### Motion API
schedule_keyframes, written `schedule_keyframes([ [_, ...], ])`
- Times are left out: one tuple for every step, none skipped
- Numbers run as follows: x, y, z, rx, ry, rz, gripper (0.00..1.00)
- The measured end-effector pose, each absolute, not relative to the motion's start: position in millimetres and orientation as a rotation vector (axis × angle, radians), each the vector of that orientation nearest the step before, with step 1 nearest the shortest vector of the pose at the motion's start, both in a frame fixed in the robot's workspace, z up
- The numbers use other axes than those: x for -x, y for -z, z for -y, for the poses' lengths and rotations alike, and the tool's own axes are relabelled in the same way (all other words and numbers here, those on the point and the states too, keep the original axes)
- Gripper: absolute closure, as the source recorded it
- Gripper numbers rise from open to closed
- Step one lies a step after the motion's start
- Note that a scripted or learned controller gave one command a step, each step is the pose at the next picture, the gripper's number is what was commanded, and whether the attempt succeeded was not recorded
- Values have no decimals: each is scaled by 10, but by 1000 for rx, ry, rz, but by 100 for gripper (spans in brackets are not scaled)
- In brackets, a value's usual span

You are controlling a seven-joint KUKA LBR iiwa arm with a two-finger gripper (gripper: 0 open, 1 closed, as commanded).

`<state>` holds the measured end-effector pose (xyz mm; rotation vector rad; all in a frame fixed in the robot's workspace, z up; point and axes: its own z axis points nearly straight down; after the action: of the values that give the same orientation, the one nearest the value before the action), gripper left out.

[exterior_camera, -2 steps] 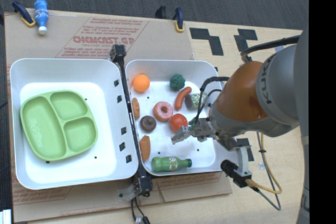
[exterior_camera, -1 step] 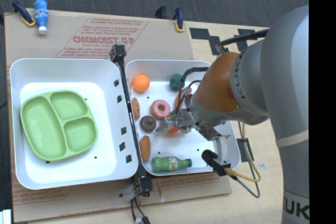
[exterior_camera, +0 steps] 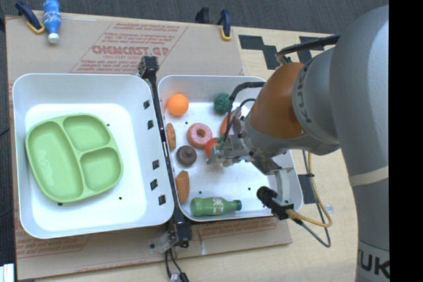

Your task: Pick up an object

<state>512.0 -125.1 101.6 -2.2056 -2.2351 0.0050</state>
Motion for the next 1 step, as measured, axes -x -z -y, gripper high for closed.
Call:
schedule_keyframes([
  [-4931, -2597, 782, 2215, 2, 2230, 100],
])
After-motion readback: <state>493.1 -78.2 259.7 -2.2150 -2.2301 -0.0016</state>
